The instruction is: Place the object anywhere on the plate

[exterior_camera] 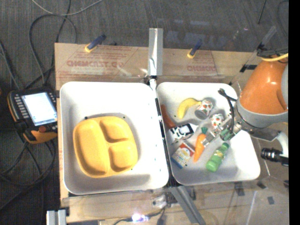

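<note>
In the right bin (243, 172), gripper (226, 131) low among toys, just beside carrot (200, 146) and green bottle (217, 157); grip state impossible to tell. Object to move likely one of these, not yet on yellow plate (107, 145) in left bin (70, 102). Center on one toy only, lift clear of bin walls, lower over plate.

Lighting: even, bright overhead; soft shadows; white plastic bins (112, 184) slightly overexposed; dark carpet dim toward 12 o'clock; mild overall softness.
</note>
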`<action>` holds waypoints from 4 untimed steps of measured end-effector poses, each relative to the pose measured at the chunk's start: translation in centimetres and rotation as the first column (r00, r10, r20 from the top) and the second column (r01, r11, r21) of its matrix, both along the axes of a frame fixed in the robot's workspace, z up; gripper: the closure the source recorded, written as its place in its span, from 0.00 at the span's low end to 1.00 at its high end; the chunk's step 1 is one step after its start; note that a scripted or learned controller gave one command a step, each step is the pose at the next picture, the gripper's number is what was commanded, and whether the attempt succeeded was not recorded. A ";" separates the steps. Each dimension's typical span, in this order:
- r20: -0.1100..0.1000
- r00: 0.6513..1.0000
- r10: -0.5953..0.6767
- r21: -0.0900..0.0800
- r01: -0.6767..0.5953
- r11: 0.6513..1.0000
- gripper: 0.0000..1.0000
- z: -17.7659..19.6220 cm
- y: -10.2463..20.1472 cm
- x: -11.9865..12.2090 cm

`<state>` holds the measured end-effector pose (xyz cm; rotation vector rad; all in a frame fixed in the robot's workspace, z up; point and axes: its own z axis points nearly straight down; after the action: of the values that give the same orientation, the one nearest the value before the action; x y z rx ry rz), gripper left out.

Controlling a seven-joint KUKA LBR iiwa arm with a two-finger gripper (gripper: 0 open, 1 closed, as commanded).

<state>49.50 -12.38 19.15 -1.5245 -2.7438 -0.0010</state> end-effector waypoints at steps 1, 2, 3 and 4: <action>-0.001 1.000 0.002 0.001 -0.002 1.000 1.00 0.8 0.1 0.0; 0.003 0.972 0.235 -0.006 -0.235 0.972 1.00 8.8 -0.9 4.5; 0.001 0.956 0.294 -0.001 -0.294 0.956 1.00 4.2 7.1 2.0; 0.000 0.929 0.370 -0.001 -0.370 0.929 1.00 -0.8 11.7 1.7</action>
<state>51.15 -0.68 18.31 -0.9805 -2.9826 0.0014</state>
